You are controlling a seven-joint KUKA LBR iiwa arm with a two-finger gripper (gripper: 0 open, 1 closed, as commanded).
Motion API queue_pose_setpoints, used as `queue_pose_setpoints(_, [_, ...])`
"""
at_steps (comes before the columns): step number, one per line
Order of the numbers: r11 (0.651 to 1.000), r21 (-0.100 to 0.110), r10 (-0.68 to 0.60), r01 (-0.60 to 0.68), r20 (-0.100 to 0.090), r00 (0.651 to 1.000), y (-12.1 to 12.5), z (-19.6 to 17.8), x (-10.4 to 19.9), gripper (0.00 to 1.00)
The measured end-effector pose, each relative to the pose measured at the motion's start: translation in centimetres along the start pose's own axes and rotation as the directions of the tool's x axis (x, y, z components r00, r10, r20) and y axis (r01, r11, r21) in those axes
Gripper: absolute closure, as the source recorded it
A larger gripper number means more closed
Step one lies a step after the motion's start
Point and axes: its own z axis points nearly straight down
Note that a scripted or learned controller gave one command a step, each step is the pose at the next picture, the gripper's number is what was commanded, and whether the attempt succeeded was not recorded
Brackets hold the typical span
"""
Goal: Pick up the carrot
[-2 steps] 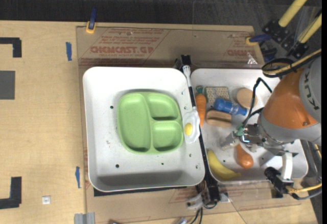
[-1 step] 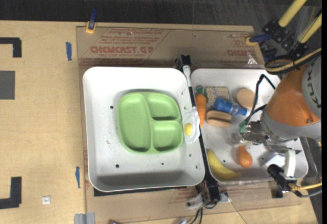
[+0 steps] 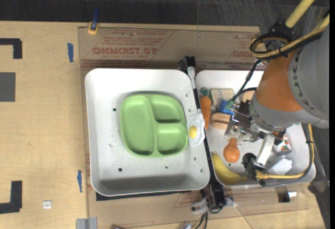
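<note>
The gripper [image 3: 234, 129] hangs over the right bin [image 3: 299, 170], and its fingers are too hidden under the wrist hardware for me to tell whether they are spread or closed. Just below them, at six o'clock, sits a round orange fruit-like piece [image 3: 231, 152], close to the fingertips, though contact cannot be judged. At nine o'clock from the gripper lies the carrot [image 3: 205, 110], orange with a green top, stretched along the left wall of the right bin and apart from the fingers. Between the carrot and the gripper lies a tan and pink piece like a hot dog [image 3: 222, 119]. At seven o'clock, in the bin's near-left corner, lies a yellow banana [image 3: 224, 171]. Further out at nine o'clock, the left bin [image 3: 99, 134] holds a green divided tray [image 3: 154, 124], with a fried-egg toy [image 3: 194, 132] on that bin's right rim.
</note>
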Motion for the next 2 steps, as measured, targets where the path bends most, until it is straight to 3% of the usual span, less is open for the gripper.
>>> queue_pose_setpoints(1, [1.000, 0.001, 0.001, -0.001, 0.002, 1.000, 0.0, 0.0, -0.1, 0.00])
queue_pose_setpoints(2, [0.984, 0.000, 0.178, -0.178, 0.002, 0.984, 3.6, 0.0, 5.8, 0.00])
